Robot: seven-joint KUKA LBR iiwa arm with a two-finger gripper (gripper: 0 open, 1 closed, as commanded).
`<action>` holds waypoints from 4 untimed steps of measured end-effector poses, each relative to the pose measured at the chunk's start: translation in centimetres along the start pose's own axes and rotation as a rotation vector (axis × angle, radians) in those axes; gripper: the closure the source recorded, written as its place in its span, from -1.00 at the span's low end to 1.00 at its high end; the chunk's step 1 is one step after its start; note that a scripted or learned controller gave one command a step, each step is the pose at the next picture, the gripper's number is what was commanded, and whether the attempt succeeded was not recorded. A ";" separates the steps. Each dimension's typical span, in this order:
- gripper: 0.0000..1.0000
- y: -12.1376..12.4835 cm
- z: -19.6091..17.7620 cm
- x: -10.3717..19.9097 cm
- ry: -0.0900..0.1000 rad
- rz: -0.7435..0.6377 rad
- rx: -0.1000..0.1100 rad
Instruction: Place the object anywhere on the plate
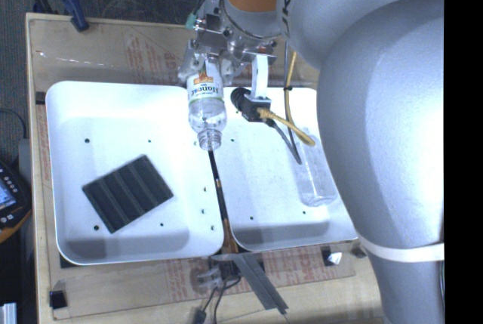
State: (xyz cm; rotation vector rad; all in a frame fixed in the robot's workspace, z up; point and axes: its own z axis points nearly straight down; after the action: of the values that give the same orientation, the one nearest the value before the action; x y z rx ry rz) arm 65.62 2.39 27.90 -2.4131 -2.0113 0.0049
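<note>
I see the gripper (209,67) above the far edge of the bins, at the seam btwn them, fingers clamped on a clear water bottle (206,109). Bottle hangs neck-down, cap end over the seam, orange-and-white label up by the fingers. Dark ribbed plate (127,192) lies flat in the left bin (68,100), toward its near-left corner, well apart from the bottle.

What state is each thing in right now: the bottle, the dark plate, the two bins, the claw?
Bottle: clear plastic, held in the gripper, hanging cap-down over the seam between the bins.
Plate: dark, ribbed, lying flat in the left bin, nothing on it.
Left bin: holds the plate.
Right bin: holds a clear object near the arm; what it is, I cannot tell.
</note>
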 end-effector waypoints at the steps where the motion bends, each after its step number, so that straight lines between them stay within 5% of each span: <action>1: 1.00 0.6 -0.7 -3.0 -0.001 0.061 0.000; 2: 1.00 0.4 4.9 -2.6 0.000 0.108 0.004; 4: 1.00 0.9 1.9 -4.6 0.000 0.193 0.001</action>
State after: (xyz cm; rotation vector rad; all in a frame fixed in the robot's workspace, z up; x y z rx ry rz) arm 65.62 -2.28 26.06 -2.5951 -1.7699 0.0060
